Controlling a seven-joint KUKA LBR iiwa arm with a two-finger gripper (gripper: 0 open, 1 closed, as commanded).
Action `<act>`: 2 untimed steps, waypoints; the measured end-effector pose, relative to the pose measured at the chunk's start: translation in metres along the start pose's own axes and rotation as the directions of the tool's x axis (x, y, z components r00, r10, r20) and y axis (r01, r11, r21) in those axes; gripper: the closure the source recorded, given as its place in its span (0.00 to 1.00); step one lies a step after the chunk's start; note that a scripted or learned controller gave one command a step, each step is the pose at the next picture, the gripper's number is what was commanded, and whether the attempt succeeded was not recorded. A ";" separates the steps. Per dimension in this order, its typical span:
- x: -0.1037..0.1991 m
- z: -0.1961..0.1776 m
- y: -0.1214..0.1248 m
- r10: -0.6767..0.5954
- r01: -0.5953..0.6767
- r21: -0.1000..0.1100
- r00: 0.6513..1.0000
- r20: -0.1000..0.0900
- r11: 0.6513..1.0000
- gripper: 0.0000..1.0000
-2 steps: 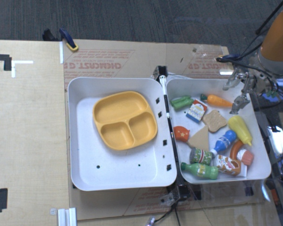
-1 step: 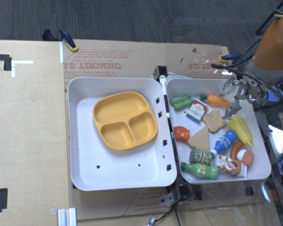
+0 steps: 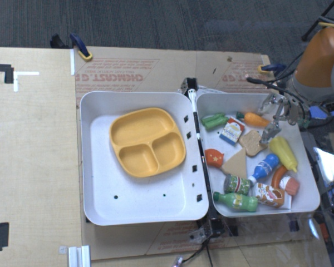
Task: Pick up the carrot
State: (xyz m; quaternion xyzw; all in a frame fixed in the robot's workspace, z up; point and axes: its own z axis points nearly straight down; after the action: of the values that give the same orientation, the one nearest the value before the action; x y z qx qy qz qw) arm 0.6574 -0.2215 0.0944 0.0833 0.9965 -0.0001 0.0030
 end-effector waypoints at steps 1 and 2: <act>0.001 -0.014 -0.001 0.196 -0.196 0.001 0.981 0.002 0.981 0.00; 0.007 0.000 -0.001 0.262 -0.262 0.000 0.965 0.000 0.965 0.00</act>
State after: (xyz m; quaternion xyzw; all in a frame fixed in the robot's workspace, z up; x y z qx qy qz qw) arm 0.6498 -0.2217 0.0945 0.2144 0.9767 0.0002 0.0027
